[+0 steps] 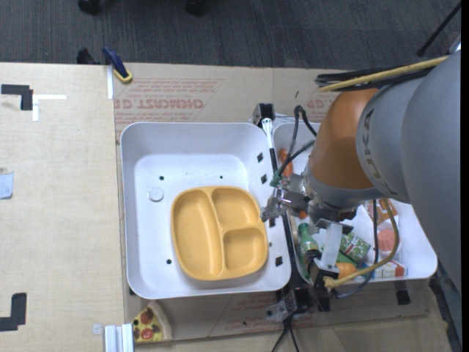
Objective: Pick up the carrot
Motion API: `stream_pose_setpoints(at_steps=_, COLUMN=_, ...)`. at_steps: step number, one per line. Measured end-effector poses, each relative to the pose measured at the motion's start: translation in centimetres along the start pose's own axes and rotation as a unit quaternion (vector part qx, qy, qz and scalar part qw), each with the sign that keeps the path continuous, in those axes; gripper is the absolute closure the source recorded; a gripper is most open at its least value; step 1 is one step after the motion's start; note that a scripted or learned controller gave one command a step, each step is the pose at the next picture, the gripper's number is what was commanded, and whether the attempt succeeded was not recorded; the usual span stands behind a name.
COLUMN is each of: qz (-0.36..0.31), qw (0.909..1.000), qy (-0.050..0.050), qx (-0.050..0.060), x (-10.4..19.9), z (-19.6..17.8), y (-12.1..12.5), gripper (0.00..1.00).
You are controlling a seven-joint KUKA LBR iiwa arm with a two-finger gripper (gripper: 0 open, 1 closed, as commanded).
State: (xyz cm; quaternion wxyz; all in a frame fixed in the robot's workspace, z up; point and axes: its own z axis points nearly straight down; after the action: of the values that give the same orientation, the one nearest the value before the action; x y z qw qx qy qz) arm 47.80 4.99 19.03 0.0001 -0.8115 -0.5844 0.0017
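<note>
My gripper (321, 215) reaches down into the right bin (419, 249), under the orange wrist band, and the arm covers most of that bin. An orange, carrot-like piece (345, 269) lies at the bin's front, just below and right of the gripper. Another thin orange-red piece (283, 164) shows against the bin's left wall, above the gripper. I cannot tell which of them is the carrot. I see nothing held.
A green bottle (307, 243) and a green packet (357, 248) lie close to the gripper. A red and white item (385, 235) sits to the right. The left bin (146, 160) holds a yellow divided plate (192, 235). A pizza-slice toy (149, 327) lies on the bench outside it.
</note>
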Motion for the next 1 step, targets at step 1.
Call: stream_pose_setpoints(at_steps=1, qz=-0.02, qw=0.9998, qy=-0.006, qx=-0.006, x=2.39, z=5.16, y=0.28, gripper=0.0)
